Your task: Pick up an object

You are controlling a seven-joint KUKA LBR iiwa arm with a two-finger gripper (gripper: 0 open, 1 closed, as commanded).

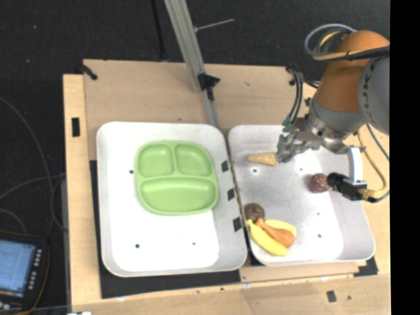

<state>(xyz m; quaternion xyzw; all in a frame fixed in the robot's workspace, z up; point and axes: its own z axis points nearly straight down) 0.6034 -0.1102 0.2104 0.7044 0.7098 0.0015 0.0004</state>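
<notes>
Gripper [287, 148] is poised in the right bin [354, 245]; finger state cannot be told. Tan cone [262, 159] lies just beside the fingertips; 1 centred descent is advised before closing

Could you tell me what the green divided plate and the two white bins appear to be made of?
The green divided plate looks like moulded plastic: uniform colour, matte sheen, rounded compartment ridges. The left white bin and right white bin look like thin formed plastic, smooth with soft rounded rims, though coated metal cannot be excluded.
</notes>
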